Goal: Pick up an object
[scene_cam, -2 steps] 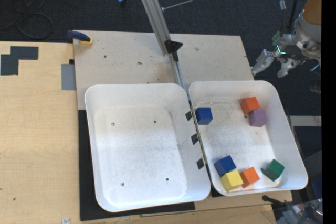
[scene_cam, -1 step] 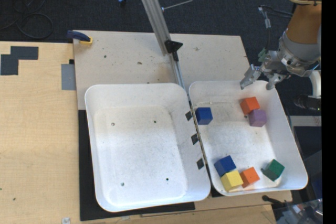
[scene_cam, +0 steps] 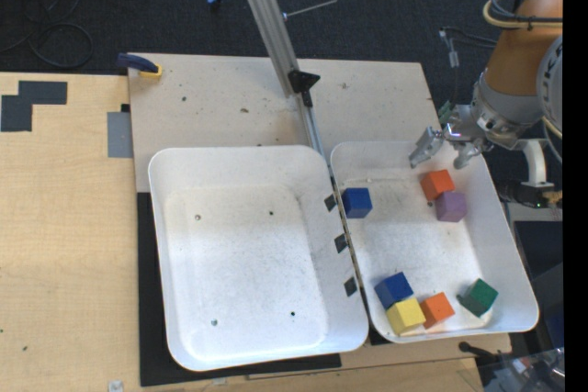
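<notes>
Orange cube [scene_cam: 437,184] lies near the right bin's [scene_cam: 519,280] far edge, touching a purple cube [scene_cam: 450,207], just below the gripper [scene_cam: 446,149]. Gripper fingers spread wide over the far rim, holding nothing.

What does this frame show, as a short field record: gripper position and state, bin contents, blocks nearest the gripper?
gripper: gripper over the far edge of the right bin, fingers spread, nothing between them
right bin contents: orange block, purple block, blue block by the divider, second blue block, yellow block, second orange block, green block
left bin: left bin, no blocks seen
nearest to gripper: orange block, with purple block touching it
task status: no block lifted yet
</notes>
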Tool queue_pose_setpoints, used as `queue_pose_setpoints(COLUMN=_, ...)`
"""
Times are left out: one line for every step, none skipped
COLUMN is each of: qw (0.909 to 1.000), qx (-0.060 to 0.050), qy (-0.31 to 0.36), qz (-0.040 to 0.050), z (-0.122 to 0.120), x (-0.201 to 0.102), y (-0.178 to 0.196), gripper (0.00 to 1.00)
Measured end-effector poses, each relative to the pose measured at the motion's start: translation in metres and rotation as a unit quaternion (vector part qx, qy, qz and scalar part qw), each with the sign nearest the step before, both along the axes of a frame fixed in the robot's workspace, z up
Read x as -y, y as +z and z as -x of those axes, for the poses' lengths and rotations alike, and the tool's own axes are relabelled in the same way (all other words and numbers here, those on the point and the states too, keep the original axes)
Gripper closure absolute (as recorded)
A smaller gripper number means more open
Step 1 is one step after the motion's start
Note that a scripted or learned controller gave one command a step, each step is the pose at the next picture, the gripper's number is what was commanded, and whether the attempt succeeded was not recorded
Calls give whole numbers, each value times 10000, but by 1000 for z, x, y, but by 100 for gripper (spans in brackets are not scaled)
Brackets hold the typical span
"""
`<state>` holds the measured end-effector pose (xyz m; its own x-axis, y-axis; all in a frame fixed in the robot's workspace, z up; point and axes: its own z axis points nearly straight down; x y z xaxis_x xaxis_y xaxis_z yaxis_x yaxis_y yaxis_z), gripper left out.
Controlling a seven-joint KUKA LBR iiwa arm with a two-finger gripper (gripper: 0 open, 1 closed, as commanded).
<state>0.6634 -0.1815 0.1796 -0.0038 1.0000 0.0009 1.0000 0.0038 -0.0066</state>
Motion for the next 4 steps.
queue_pose_setpoints(qw=10000, qx=18, qy=-17, qz=3, z=9, x=3, y=-50, gripper=0)
queue_pose_setpoints(qw=10000, qx=21, qy=-18, qz=4, z=9, x=4, y=-39, gripper=100)
queue_pose_setpoints(qw=10000, qx=48, qy=-18, qz=8, z=5, x=5, y=5, gripper=100)
queue_pose_setpoints(qw=10000, qx=55, qy=-6, qz=13, z=-4, x=10, y=54, gripper=100)
